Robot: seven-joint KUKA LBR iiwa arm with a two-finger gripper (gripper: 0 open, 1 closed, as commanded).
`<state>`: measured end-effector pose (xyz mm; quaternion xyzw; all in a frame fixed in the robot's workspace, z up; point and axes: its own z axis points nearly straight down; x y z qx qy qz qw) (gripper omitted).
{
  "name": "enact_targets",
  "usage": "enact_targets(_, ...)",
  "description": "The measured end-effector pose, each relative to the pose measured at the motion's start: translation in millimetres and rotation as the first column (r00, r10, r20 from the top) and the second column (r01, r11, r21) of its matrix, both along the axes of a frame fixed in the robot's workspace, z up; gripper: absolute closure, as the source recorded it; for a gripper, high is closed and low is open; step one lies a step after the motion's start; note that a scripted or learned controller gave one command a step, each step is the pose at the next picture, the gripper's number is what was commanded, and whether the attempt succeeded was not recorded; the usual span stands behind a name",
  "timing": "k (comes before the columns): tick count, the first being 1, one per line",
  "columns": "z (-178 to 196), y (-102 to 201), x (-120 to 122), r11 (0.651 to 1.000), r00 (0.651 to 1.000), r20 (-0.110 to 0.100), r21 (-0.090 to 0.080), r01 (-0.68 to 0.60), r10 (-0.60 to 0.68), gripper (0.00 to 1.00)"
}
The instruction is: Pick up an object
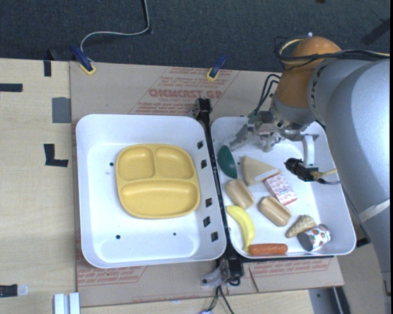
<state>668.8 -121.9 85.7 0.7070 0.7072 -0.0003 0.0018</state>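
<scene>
The left bin (92, 195) holds a yellow divided plate (158, 180). In the right bin (331, 205), a banana (242, 224) runs lengthwise along the left wall and a sausage (267, 248) lies crosswise by the near wall. The gripper (259, 136) hangs over the far end, whether spread or closed I cannot tell.

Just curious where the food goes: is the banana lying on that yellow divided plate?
No. The banana lies in the right bin among the other toy foods, while the yellow plate sits in the left bin.
</scene>
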Motion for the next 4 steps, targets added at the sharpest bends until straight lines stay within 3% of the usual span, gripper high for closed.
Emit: enact_targets(4, 0, 5, 0, 1.0, 1.0, 0.0, 0.002, -0.001, 0.001, 0.0)
